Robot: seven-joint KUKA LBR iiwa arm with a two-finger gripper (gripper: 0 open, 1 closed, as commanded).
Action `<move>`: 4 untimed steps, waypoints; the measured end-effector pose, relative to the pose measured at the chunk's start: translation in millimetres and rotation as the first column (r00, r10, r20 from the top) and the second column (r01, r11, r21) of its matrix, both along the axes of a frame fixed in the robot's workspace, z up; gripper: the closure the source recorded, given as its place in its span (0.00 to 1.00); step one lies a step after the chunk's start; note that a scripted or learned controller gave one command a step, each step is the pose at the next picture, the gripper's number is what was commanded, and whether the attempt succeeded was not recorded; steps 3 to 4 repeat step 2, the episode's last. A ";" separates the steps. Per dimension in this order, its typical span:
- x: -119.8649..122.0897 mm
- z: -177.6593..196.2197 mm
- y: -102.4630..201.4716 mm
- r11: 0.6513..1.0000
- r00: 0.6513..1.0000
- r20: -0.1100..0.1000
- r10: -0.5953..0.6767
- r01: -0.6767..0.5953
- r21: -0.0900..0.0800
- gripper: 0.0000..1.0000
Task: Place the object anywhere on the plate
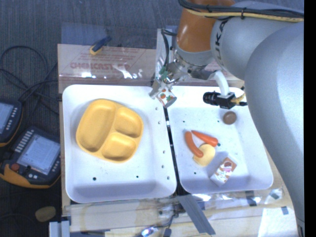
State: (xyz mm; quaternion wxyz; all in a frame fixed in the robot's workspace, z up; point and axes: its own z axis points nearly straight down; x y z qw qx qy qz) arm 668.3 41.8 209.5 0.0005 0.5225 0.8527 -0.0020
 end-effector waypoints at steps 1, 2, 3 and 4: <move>-37.2 -85.4 78.9 0.995 0.995 -0.002 0.101 -0.101 0.004 1.00; -36.8 -84.7 78.8 0.995 0.995 -0.001 0.100 -0.100 0.004 0.00; -36.8 -84.7 78.8 0.995 0.995 -0.001 0.100 -0.100 0.004 0.00; -36.8 -84.7 78.8 0.995 0.995 -0.001 0.100 -0.100 0.004 0.00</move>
